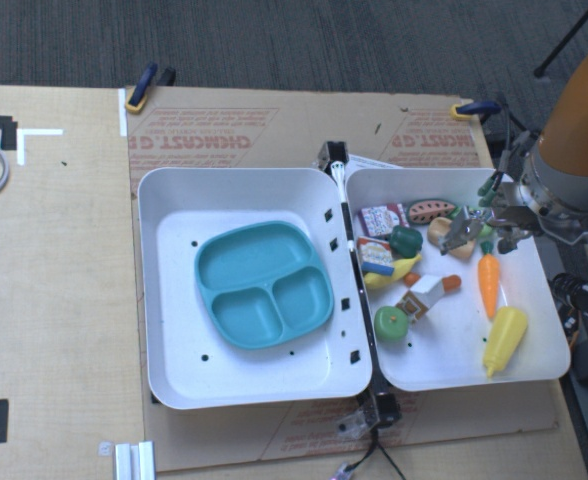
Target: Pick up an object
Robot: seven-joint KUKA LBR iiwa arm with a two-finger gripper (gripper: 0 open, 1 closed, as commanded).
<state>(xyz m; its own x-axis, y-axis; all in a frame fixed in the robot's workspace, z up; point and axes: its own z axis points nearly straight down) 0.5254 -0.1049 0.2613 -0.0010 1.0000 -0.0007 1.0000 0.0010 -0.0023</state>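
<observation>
Your gripper [471,230] hangs over the right bin's [534,366] far edge, metal fingers narrow around a tan lump [452,236]. A smooth orange carrot [488,283] lies just beside it toward the near edge.

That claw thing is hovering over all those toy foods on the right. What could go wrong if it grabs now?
The gripper sits over a crowded corner of the right bin: a tan piece, the carrot and a green piece lie close together. It may pinch two at once or nudge them apart and come up with nothing. The carrot is narrow and smooth-looking, so it could slip.
</observation>
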